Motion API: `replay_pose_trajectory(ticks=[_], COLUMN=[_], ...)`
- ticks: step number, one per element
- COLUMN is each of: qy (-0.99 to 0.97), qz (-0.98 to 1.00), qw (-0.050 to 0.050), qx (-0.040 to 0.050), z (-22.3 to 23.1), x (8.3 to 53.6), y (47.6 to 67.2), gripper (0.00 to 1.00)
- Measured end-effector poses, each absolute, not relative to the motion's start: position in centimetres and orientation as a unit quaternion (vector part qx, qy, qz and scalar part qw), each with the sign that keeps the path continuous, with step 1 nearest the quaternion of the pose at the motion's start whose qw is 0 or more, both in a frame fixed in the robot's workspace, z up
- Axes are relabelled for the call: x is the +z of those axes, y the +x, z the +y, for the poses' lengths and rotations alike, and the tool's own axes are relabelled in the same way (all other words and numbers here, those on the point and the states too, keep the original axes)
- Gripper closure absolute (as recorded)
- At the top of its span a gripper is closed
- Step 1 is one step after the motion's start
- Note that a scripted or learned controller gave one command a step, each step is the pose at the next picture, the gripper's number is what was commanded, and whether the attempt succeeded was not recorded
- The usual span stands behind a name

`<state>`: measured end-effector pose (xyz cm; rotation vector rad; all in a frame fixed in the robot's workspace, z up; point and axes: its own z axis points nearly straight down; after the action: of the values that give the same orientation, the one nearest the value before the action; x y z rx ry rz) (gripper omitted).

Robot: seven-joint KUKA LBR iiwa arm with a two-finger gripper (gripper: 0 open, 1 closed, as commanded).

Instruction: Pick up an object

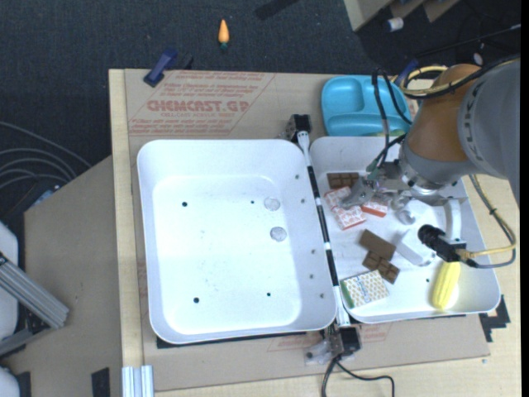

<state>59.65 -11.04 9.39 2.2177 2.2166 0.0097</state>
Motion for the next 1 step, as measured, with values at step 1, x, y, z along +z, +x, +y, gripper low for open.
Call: replay_pose_trajectory(ticks=[1], qy=[0.707], qz=[0.707], qw=[0.004], qx=[0.0040], z=[-10.97], x=[10.41], y=[59.71], gripper=[1.00])
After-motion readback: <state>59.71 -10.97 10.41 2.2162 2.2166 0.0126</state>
